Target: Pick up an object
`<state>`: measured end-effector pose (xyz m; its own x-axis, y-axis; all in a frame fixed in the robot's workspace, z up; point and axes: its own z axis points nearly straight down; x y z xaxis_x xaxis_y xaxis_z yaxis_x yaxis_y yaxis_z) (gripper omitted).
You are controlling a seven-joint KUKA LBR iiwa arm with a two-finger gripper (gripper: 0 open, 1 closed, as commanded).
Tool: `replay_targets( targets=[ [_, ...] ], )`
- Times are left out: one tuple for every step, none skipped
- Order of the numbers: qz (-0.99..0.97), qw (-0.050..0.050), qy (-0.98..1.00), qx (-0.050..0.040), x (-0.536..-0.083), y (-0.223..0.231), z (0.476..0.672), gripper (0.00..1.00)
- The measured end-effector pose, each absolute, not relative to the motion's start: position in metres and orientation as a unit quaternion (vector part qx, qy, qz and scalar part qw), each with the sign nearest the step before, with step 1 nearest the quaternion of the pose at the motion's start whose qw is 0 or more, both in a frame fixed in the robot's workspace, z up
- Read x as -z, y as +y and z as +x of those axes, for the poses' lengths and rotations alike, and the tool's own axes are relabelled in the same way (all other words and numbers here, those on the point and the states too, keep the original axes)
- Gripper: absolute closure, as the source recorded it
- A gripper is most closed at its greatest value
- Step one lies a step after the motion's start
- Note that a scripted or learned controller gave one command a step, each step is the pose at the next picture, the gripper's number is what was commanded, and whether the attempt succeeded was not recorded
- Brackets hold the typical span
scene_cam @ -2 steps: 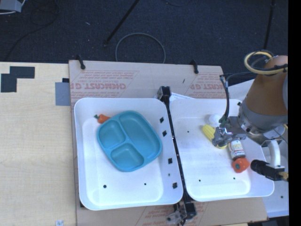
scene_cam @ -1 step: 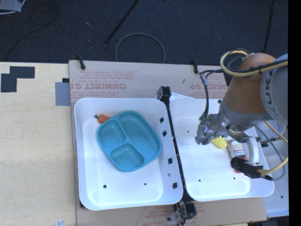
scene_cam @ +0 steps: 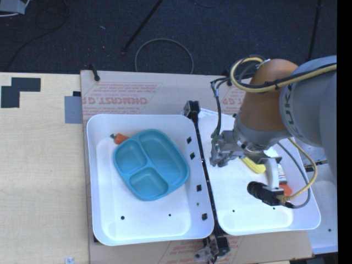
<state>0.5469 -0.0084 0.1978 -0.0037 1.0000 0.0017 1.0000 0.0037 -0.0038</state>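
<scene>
gripper (scene_cam: 220,154) low in right bin (scene_cam: 242,224) by its left wall, grip state can't tell | yellow object (scene_cam: 254,165) just beside, mid-bin | probably light, stiff plastic; pinch across narrow width

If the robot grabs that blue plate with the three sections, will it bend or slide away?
The blue plate looks like moulded plastic with raised dividers, so it probably stays stiff and feels light. It lies flat and wide in the left bin, so tipping or rolling seems unlikely. Its smooth surface on the smooth bin floor suggests it may slide if pushed at the rim.
</scene>
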Motion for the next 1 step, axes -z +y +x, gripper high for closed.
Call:
replay_targets(
  targets=[
    [-0.706,0.001,-0.709,-0.0008,-0.2029,0.0502,0.5592,1.00]
  ],
)
